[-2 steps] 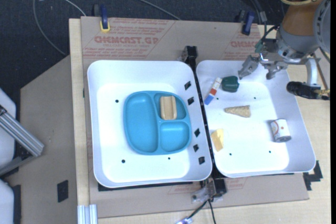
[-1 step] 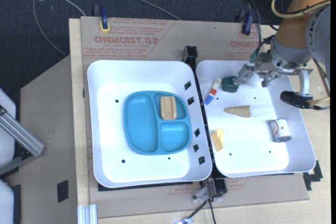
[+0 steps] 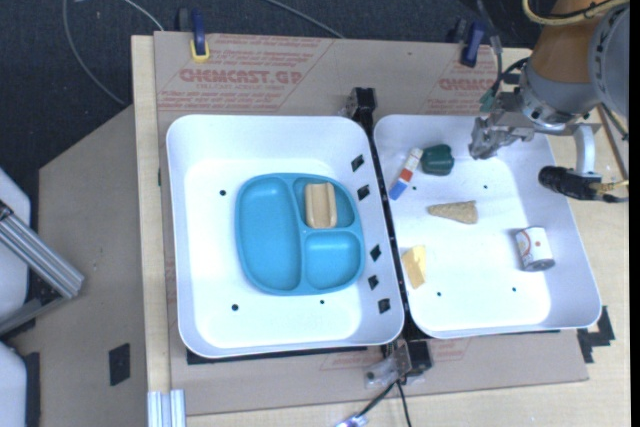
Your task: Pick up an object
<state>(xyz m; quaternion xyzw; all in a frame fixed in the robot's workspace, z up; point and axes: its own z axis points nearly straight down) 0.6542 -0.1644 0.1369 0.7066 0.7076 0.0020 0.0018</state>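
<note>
Presumably poised for a descent, the two-finger gripper (image 3: 483,145) hovers over the right white bin (image 3: 560,310); whether it is apart or together cannot be told. Just beside it lies the dark green rounded block (image 3: 437,159), ungrasped.

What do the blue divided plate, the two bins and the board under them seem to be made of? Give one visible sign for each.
Blue divided plate: probably moulded plastic, with an even colour, rounded compartment walls and a soft sheen.
Left bin and right bin: likely thin formed plastic, glossy white with rounded corners.
Board: looks like cardboard or paper-faced sheet, matte tan with red print.
</note>
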